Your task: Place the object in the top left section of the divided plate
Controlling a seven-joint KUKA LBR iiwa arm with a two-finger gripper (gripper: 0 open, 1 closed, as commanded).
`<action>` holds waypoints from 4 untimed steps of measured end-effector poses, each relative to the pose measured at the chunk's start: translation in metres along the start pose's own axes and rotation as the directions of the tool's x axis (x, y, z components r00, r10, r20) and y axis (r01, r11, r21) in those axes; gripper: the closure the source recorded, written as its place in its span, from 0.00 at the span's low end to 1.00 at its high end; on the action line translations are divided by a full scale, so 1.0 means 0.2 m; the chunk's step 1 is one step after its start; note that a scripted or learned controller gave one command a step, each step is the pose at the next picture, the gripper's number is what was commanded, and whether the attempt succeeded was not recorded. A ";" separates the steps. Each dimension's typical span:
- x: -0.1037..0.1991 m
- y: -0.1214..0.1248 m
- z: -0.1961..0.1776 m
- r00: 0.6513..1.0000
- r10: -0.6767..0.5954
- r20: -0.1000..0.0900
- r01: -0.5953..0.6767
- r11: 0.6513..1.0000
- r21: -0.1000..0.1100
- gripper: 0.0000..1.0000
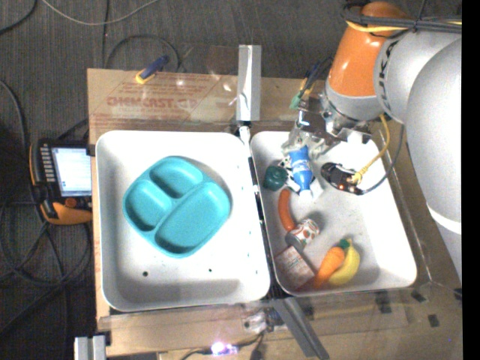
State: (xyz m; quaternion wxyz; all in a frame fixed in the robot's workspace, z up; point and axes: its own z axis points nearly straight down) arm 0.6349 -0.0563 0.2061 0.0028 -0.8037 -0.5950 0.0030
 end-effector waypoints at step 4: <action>1.03 -0.40 0.12 0.833 -0.554 0.003 0.554 0.833 0.001 1.00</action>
